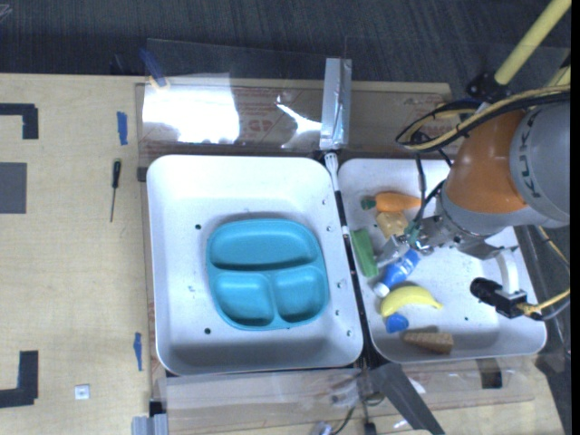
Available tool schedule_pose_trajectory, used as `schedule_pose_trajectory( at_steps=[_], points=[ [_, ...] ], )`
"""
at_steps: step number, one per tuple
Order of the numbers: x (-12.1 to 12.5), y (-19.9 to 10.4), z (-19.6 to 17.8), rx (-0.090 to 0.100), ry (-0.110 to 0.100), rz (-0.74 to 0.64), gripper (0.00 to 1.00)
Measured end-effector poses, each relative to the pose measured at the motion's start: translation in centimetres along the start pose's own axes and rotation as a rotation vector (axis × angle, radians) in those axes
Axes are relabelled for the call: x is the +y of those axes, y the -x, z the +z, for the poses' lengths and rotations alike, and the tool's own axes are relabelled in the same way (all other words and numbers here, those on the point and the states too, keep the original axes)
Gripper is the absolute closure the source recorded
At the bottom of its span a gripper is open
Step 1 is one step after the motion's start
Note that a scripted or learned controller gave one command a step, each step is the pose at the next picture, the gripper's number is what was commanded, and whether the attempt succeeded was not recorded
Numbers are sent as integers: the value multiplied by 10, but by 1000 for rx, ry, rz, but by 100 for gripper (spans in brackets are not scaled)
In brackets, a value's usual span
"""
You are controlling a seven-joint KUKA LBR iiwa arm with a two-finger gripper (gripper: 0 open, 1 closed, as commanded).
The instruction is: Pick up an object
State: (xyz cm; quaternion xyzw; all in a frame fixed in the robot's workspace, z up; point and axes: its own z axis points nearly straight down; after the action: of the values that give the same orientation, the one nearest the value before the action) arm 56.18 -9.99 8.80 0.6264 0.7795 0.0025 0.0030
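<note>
Blue-and-white bottle just below-left of the pincer (grip state impossible to tell), right bin

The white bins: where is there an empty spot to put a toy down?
The left bin has bare white floor all around the blue divided tray, widest along its top and left. The right bin is crowded on its left side with the banana, blue bottle and green piece; only its lower right is bare.
</note>
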Motion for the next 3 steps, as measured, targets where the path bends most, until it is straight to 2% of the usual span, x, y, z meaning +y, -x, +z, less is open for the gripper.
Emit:
schedule_pose_trajectory(
  at_steps=[1, 2, 3],
  points=[
    [2, 1, -12, -2, 6, 1, 100],
    [2, 1, -11, -2, 5, 1, 0],
    [-38, -11, 0, -1, 1, 131, 0]
  ],
)
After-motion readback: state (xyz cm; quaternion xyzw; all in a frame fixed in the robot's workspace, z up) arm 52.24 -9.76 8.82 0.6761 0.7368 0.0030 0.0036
